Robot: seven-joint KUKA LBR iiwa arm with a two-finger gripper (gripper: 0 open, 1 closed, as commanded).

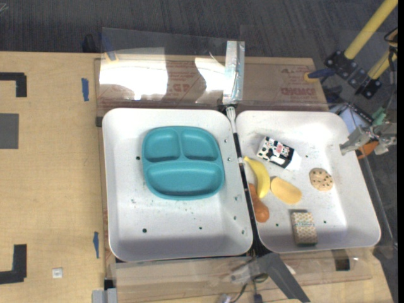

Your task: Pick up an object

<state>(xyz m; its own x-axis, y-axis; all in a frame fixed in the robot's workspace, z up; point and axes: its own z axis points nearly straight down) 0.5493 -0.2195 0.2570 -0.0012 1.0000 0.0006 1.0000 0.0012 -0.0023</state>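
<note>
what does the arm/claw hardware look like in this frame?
Little of it is in view at the right edge: a small grey metal piece with an orange bit, the claw end, beside the right bin. Above it, a yellow bar with black clamps and blue and green fittings. Finger detail is too small to make out.

Divided tray (183,161) in left bin (120,188), banana (257,168), cookie (321,179) and card (276,151) in right bin (353,219)

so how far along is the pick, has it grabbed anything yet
Nothing looks done yet. The banana, carrot, cookie, patterned card and small block all lie in the right bin; the teal tray lies in the left bin. The gripper sits at the right bin's far edge, nothing visibly held. The whole pick remains.
</note>
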